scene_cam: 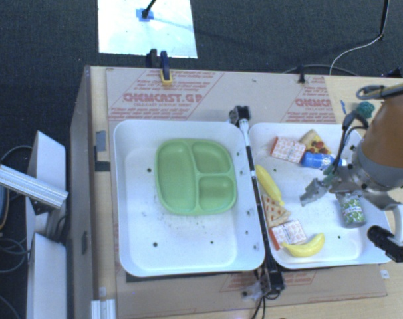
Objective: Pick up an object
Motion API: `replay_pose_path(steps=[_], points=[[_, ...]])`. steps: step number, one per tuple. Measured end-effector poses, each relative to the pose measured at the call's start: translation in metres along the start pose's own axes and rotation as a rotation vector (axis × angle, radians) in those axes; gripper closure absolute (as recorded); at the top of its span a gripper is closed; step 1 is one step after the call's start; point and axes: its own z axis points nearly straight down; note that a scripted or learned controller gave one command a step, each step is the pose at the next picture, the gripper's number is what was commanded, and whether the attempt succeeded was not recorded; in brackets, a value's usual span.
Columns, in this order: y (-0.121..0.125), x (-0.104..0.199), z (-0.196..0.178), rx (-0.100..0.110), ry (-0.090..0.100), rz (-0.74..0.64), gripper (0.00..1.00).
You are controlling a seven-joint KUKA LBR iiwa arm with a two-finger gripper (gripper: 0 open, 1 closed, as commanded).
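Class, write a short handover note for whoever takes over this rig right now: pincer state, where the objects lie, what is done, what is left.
Pincer: over the right bin, nothing seen between its fingers; open or shut unclear.
Right bin: two bananas, waffle piece, two red-white packets, green-white can.
Left bin: green divided plate.
Done: nothing lifted.
Left: grasp and lift one object.

So there's just one cam, sitting fixed above the bench (188, 92) and looking down at a slant. It's taking in both white bins, left bin (138, 244) and right bin (334, 251), from fairly far back, with dark floor (35, 45) showing around.
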Motion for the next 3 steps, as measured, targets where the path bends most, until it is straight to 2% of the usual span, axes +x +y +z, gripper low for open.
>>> replay_pose_path(steps=[1,2,3], points=[[0.081,0.007,0.106,0.001,0.0,0.0,0.0],[0.131,-0.004,0.125,-0.001,0.0,-0.001,0.0],[0.167,0.007,0.126,0.059,0.0,0.019,0.0]])
